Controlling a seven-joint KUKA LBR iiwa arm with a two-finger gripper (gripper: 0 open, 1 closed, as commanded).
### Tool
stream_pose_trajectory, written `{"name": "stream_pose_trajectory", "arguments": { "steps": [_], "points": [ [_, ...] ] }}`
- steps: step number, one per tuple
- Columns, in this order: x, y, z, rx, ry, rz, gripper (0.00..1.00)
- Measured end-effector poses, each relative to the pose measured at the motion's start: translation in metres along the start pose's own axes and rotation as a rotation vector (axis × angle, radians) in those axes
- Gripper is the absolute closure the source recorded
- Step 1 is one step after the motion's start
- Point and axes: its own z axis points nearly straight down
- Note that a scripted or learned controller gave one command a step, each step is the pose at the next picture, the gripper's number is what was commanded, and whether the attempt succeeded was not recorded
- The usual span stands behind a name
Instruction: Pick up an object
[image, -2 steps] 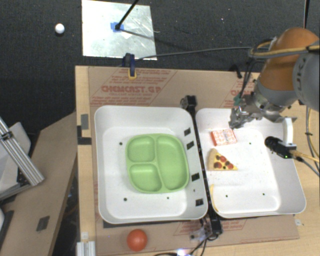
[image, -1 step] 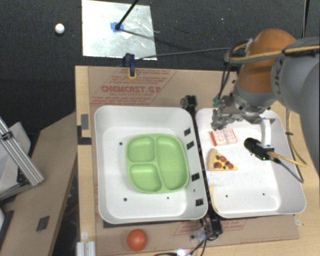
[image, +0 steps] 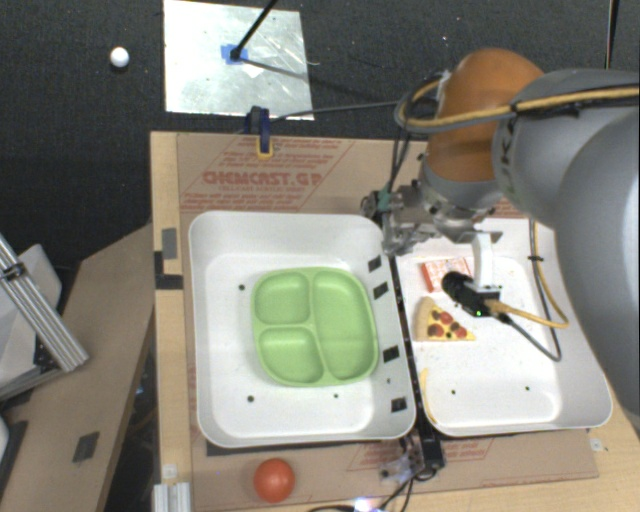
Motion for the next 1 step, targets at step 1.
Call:
{"name": "stream_pose_trajectory", "arguments": {
  "steps": [1],
  "points": [
    [0.0542,0.0074,-0.0129,-0.001,0.0,0.001,1.0]
  ]
}}
